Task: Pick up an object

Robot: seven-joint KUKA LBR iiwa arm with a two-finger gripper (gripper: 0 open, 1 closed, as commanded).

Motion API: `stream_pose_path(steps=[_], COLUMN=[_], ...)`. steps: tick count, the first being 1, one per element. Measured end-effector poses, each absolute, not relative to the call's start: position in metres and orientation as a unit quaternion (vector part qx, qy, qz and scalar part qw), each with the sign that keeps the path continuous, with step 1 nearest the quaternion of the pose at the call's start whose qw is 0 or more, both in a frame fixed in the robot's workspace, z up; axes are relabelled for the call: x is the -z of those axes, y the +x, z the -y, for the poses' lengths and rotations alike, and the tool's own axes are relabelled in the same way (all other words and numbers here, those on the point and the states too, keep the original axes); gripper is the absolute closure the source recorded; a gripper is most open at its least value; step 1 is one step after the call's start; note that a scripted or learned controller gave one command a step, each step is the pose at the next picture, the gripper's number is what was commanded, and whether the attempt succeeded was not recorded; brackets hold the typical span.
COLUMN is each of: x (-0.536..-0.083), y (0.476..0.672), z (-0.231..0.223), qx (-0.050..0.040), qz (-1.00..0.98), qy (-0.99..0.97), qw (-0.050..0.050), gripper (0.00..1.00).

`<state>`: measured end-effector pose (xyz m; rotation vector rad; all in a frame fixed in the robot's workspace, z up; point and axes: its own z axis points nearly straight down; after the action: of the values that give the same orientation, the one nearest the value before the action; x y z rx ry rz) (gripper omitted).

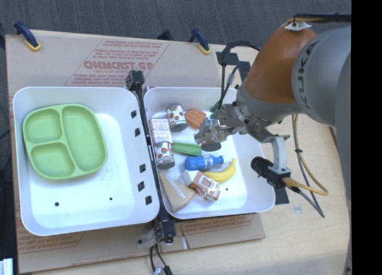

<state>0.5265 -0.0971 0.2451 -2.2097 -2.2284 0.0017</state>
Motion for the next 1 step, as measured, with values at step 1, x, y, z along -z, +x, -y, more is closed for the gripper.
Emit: stream_pose_path(steps=[1], x=[-0.2554], y=[0.5272], z=[0.0969], qx=[-0.0003], qz=[0.712], qy=[-0.703], qw=[0.002], gripper=[1.0])
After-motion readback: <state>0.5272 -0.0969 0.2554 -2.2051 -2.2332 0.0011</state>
